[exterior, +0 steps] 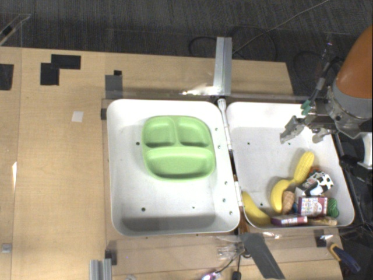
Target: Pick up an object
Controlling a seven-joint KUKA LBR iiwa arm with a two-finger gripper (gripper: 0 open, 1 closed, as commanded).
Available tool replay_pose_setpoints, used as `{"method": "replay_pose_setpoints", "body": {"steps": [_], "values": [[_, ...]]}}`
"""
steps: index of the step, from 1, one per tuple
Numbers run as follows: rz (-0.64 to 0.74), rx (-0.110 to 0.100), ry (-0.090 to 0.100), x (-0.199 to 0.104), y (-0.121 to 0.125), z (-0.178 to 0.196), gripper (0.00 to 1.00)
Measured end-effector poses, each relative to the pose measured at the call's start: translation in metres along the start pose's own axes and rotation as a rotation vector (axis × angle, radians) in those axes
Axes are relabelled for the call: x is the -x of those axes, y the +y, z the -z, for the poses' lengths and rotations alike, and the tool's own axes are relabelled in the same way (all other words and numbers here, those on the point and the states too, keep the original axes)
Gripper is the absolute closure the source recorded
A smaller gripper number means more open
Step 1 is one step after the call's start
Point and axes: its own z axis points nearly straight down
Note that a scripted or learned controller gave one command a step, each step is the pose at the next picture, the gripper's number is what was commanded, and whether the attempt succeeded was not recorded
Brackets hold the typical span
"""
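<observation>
My gripper [305, 134] hangs open over the upper right part of the right bin [256, 127], with nothing between its fingers. Below it, in the bin's lower right corner, lies a pile of toy food. A yellow corn cob [303, 165] is the nearest piece, just under the gripper. Around it are a banana [254, 210], a second yellow fruit [279, 192], a small brown piece [288, 201], a black and white toy [319, 183], a red carton [312, 205] and a green piece [333, 205].
The left bin [125, 174] holds a green divided plate [178, 146] near its upper middle. A metal post [224, 63] stands at the back between the two bins. Cables [274, 28] trail behind the right bin.
</observation>
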Motion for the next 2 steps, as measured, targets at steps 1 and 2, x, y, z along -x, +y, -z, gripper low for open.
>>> {"method": "replay_pose_setpoints", "body": {"steps": [1,2], "values": [[0.075,0.004,-0.002,0.037,-0.024,-0.062,0.00],[0.243,0.004,-0.002,0.060,0.012,-0.156,0.00]]}}
